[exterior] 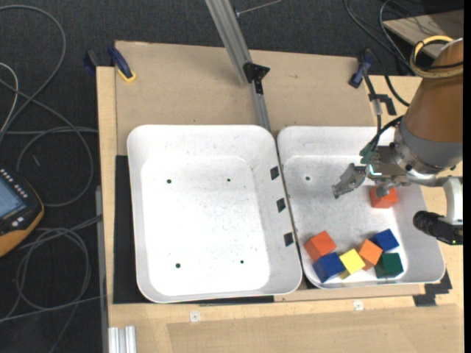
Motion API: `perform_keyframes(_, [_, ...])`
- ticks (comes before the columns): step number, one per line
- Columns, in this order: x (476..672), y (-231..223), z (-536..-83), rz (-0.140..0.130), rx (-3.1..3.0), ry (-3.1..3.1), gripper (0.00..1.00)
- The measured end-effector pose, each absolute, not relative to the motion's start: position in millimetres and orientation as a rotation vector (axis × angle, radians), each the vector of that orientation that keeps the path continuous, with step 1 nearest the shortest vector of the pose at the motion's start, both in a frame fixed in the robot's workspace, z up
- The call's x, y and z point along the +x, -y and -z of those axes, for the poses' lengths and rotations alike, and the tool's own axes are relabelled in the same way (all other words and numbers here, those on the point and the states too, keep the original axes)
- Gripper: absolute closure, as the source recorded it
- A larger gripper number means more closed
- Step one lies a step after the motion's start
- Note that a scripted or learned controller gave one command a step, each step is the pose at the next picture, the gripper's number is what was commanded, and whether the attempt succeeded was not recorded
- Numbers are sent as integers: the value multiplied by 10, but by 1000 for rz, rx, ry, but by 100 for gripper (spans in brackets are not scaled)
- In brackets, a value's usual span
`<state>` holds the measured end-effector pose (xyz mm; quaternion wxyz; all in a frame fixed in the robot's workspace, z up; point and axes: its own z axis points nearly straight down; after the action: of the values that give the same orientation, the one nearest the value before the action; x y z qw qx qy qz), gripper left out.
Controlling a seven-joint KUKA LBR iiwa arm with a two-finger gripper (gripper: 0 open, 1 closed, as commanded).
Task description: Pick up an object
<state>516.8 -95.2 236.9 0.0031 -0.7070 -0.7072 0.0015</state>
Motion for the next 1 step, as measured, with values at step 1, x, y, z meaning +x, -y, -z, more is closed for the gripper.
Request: perform_keyframes(1, [5173, 954, -2387, 0, -2220, 2220, 0])
